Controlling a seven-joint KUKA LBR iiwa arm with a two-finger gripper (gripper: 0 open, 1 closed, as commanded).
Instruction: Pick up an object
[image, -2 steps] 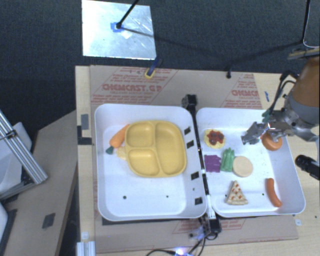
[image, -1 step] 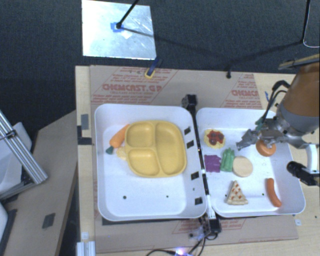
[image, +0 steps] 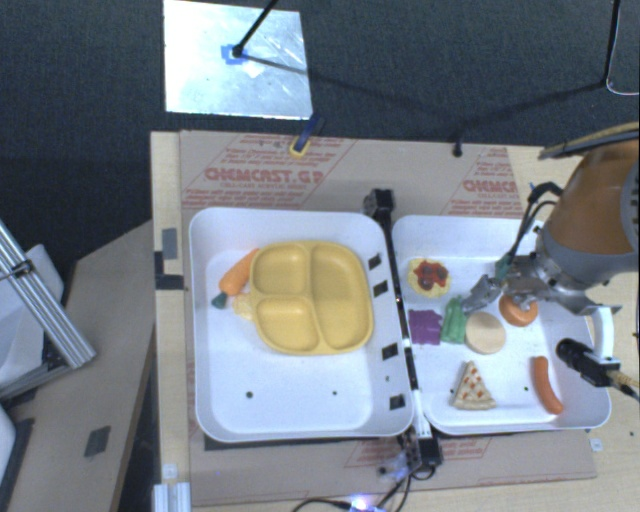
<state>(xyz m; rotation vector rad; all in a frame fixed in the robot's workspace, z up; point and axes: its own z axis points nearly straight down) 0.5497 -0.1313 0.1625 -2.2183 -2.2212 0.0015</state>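
Note:
The right bin (image: 470, 245) holds several toy foods: a yellow tart with red topping (image: 429, 277), a purple piece (image: 425, 326), a green piece (image: 455, 322), a beige round bun (image: 486, 333), an orange round piece (image: 520, 313), a pizza slice (image: 472, 387) and a sausage (image: 546, 384). My gripper (image: 503, 290) hangs low over the middle of this bin. It is just above the orange piece and the bun, with the green piece at its left. Nothing is visibly lifted.
The left bin (image: 300, 400) carries a yellow divided plate (image: 305, 297) with a toy carrot (image: 237, 273) at its left rim. The grey and orange arm (image: 600, 220) covers the right bin's far right corner. A black part (image: 588, 362) sticks out over the right rim.

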